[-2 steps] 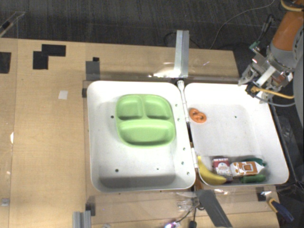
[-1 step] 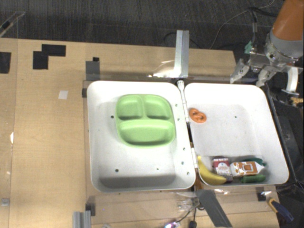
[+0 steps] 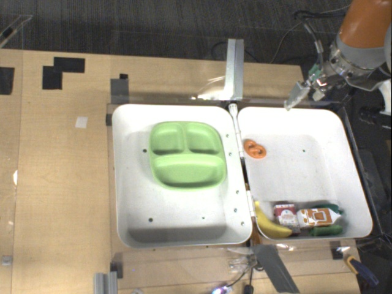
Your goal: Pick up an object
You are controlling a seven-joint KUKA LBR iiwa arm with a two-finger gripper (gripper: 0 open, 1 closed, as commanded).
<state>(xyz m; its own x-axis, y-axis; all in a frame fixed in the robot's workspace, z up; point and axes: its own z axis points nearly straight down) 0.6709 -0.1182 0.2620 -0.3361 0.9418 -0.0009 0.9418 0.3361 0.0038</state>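
Gripper (image 3: 301, 94), finger state indiscernible, hangs over right bin's (image 3: 343, 164) far edge. Lower squarely onto pretzel (image 3: 255, 149) by left wall.

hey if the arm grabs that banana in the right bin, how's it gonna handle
The banana looks curved and smooth, so it may rock or slip sideways between two fingers. It lies against the bin's near-left corner beside the packets, so a push would probably jam it rather than slide it. It is likely soft enough to bruise.
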